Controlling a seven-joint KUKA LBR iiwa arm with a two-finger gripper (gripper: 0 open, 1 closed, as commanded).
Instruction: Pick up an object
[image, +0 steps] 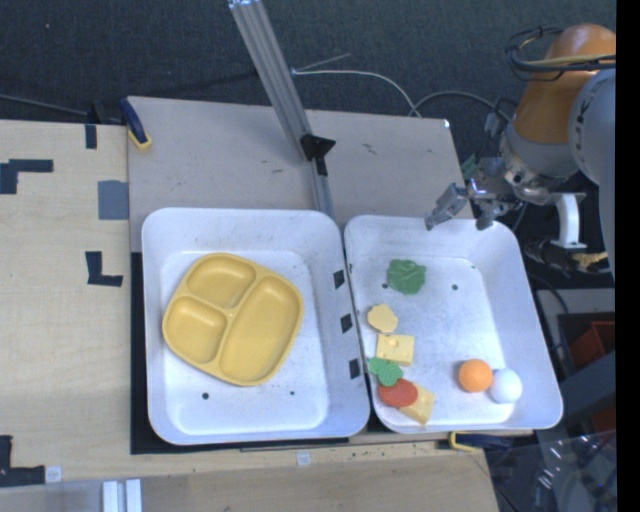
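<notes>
The right bin (520, 290) holds several small toy foods. A green leafy piece (405, 276) lies near its back. Along the left wall sit a round yellow piece (382, 319), a yellow block (396, 348), a small green piece (383, 369), a red piece (398, 393) and a yellow wedge (421, 406). An orange ball (475, 376) and a white ball (506, 386) rest touching at the front right. My gripper (462, 212) hangs over the bin's back rim, open, with nothing between its fingers, well behind the green piece.
The left bin (160, 390) carries a yellow divided plate (233, 317). A slanted metal post (285, 95) rises behind the gap between the bins. Cables (400, 95) trail across the bench at the back right.
</notes>
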